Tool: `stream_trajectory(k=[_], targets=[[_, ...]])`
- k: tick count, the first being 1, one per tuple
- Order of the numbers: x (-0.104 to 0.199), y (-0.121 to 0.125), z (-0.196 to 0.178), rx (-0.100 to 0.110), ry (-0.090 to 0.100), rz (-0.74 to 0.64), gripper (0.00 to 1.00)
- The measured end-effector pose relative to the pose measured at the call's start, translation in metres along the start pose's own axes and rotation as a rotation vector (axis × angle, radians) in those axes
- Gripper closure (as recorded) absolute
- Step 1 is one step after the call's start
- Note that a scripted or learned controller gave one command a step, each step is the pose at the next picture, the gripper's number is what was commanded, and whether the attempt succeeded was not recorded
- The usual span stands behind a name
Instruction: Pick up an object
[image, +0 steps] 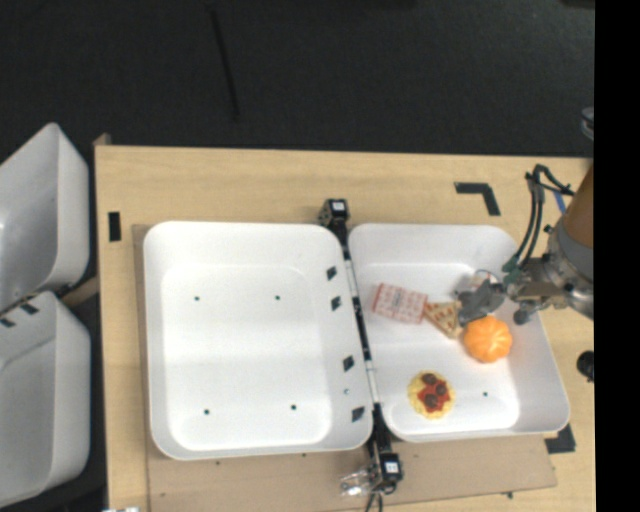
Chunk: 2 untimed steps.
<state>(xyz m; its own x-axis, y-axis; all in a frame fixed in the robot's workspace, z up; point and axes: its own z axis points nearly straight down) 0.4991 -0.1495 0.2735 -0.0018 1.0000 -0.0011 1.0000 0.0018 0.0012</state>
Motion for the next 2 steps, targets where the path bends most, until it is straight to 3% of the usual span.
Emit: stream_trajectory(k=[1,2], targets=[[-0.032,0.051,0.072,0.004,-0.001,0.002,0.0],[-0.057,0.092,0.173,-0.004,0.002,0.004,0.0]])
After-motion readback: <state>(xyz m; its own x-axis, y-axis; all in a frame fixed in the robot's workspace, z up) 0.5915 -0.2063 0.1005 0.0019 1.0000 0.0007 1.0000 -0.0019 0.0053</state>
